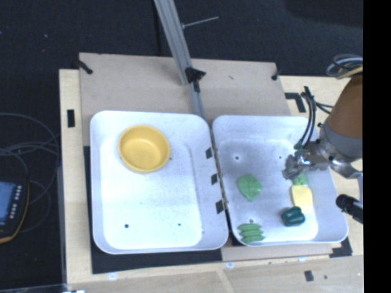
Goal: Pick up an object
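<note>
jaws [297, 166] hang low over the right bin [269, 127], near its right edge; whether open or closed, i cannot tell. just below lies a yellow block [302, 195], then a dark green piece [292, 216]. step seems the approach; next move calls for descent onto the block. no readable writing.

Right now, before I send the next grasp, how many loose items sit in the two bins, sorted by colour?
Yellow: 2, a round yellow plastic bowl in the left bin, a pale yellow block in the right bin.
Green: 3, all in the right bin: a light green lump, a ridged green piece, a dark green chunk.
Total: 5
</note>
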`<action>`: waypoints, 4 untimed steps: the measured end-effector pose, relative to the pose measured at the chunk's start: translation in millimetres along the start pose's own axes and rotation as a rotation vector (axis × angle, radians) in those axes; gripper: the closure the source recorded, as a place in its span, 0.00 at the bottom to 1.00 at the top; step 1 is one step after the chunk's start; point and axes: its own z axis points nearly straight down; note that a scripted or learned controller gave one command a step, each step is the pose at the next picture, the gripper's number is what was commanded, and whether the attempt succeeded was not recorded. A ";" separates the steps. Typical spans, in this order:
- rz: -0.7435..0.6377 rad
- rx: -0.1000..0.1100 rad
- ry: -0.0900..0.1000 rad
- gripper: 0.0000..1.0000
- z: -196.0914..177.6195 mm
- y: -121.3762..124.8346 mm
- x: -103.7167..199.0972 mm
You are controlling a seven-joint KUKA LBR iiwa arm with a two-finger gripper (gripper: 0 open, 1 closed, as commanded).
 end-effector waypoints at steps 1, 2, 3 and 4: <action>0.001 0.001 0.000 1.00 -39.7 1.0 -0.7; -0.004 0.003 0.002 1.00 -47.2 -0.4 56.2; -0.004 0.005 0.002 1.00 -36.9 -12.1 110.1; -0.003 0.005 0.002 1.00 -28.6 -14.7 169.1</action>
